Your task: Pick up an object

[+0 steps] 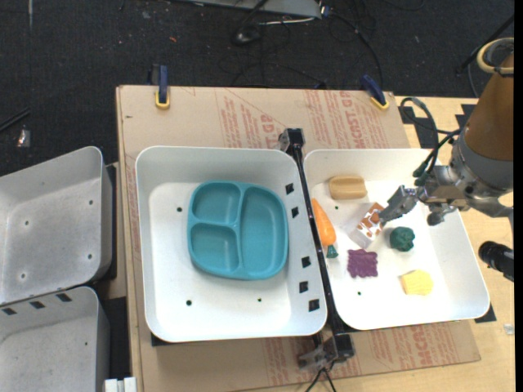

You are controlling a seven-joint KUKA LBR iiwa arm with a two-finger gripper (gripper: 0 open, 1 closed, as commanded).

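Approach step: you have end effector low in right white bin, nothing gripped; open or closed, cannot tell. Dark green round lump just below it, small orange-white packet left of lump. Next: centre over lump, descend, close.

glossy teal plastic tray, matt cardboard base

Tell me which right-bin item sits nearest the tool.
The small white and orange packet, just left of the tool; the dark green ball lies slightly farther, below it.
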